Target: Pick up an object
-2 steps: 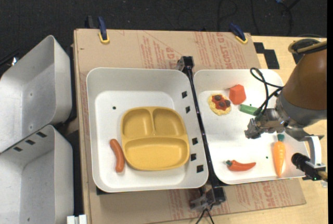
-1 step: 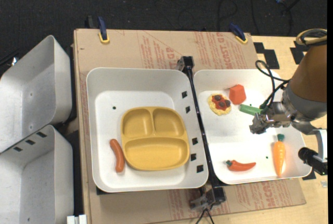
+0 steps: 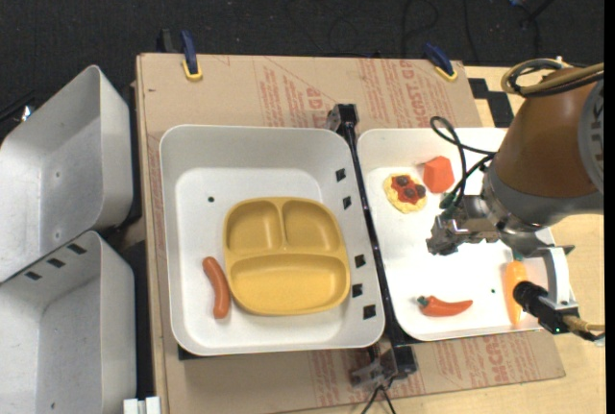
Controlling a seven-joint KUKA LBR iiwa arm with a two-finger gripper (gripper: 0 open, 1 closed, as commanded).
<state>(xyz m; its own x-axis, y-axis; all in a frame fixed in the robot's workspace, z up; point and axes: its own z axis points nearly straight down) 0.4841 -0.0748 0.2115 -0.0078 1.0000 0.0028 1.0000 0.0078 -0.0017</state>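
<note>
In the right bin (image 3: 404, 148) lie a small yellow pizza-like piece with red dots (image 3: 405, 192), an orange-red block (image 3: 438, 173) just right of it, a red chili pepper (image 3: 445, 305) near the front wall, and an orange carrot-like piece (image 3: 520, 290) at the right edge. My gripper (image 3: 448, 235) hangs over the middle of this bin, below the pizza piece and above the pepper. Nothing shows between its fingers.
The left bin (image 3: 183, 153) holds a yellow divided tray (image 3: 285, 255) and a sausage (image 3: 217, 286) at its left. Two more white bins (image 3: 58, 210) stand off the bench at far left. The arm's orange band (image 3: 553, 148) covers the right bin's far right side.
</note>
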